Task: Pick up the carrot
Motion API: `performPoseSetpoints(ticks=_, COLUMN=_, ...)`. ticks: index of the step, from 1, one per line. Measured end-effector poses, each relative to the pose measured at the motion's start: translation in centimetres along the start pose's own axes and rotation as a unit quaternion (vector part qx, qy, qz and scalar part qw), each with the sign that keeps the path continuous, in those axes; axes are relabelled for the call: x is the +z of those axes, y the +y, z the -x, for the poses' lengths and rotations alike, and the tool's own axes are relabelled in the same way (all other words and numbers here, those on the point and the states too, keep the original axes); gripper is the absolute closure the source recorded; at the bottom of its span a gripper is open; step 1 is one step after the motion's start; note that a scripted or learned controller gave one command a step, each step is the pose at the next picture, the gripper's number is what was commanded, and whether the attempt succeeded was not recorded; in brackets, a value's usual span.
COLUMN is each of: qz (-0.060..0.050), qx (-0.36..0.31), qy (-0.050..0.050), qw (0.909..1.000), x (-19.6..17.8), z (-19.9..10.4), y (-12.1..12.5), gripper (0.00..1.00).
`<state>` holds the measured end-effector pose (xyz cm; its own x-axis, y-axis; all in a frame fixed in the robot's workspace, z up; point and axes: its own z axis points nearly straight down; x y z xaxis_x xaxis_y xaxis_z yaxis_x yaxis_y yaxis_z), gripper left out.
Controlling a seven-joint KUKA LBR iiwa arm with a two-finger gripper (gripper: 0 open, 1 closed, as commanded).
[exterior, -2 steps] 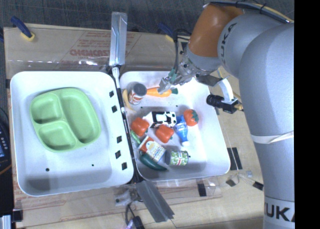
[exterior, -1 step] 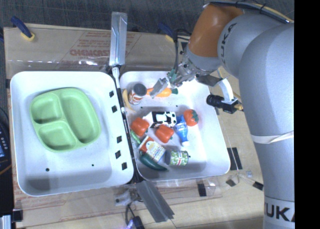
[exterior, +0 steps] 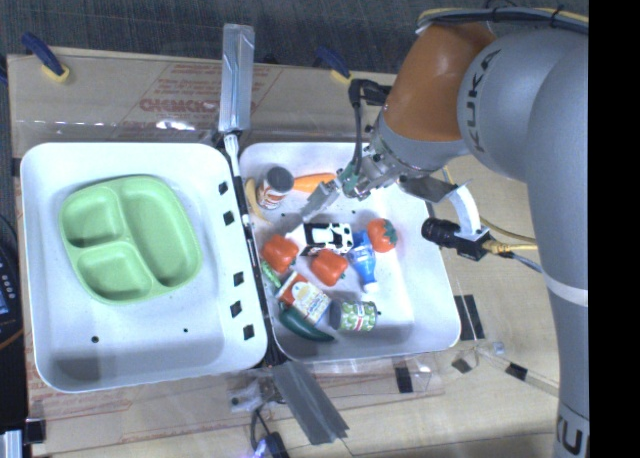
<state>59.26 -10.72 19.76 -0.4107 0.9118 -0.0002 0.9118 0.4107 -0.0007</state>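
Fingers (exterior: 322, 200) of the grey two-finger gripper (exterior: 328, 193) look parted rather than pinched. One dark finger slants down and to the view's left from the wrist, and nothing can be seen clamped against it. The small orange carrot-shaped toy (exterior: 312, 183) lies in the far part of the right-hand shallow white bin (exterior: 440, 291), just beyond that visible finger and almost touching it. The carrot's long axis runs roughly across the view, left to right, with its right end tucked in near the base of the gripper. So the carrot sits beside the finger on its far side, and it is hard to tell whether it lies in the gap or just outside it.

A small round tin with a grey lid (exterior: 274, 187) stands just to the left of the carrot's tip. A black-and-white patterned block (exterior: 330, 236) lies nearer the camera, below the finger.

My judgement is that the coming move turns on bringing the parted fingers square across the carrot's short width, which probably means a small shift toward the far wall before closing.
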Motion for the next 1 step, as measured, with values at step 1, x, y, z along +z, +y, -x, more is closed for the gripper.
performPoseSetpoints(ticks=1, qz=-0.001, qx=-0.008, qy=0.0, qw=1.0, x=2.61, z=6.09, y=3.86, gripper=0.0)
